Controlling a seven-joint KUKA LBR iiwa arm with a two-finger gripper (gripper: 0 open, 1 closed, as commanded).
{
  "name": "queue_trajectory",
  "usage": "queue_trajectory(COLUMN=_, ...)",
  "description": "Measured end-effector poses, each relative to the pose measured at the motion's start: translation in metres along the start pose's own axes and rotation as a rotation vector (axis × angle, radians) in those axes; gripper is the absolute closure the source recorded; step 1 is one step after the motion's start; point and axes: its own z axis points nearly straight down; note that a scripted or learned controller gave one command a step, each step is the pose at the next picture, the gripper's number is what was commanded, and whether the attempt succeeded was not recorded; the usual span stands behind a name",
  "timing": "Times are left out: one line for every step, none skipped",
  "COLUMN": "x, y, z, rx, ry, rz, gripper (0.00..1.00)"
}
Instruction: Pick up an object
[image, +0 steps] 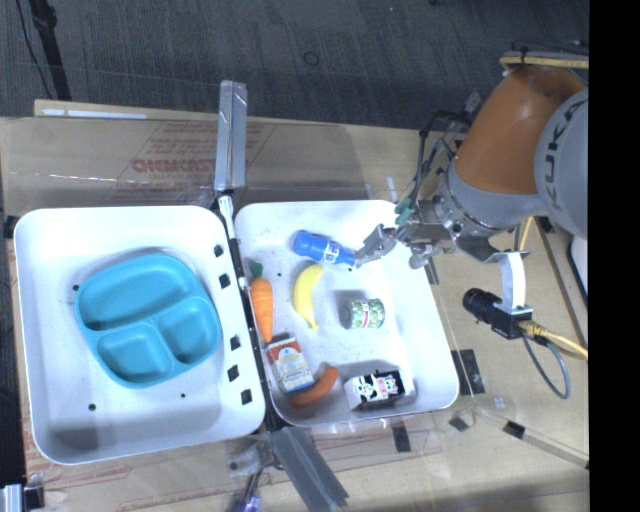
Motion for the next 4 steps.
queue_trajectory(x=0.039, y=0.010, z=0.129, rx=0.003, ry=0.000, rz=0.047, gripper=0.00)
queue_trajectory(x=0.029, y=0.029, z=0.183, rx=0.002, ry=0.001, rz=-0.062, gripper=0.00)
queue_trajectory(x=0.029, y=0.028, z=0.173, rx=0.005, ry=0.001, rz=-0.066, gripper=1.00)
queue_trajectory(x=0.067, y=0.043, z=0.082, rx=-0.004, ry=-0.001, rz=-0.218, gripper=1.00)
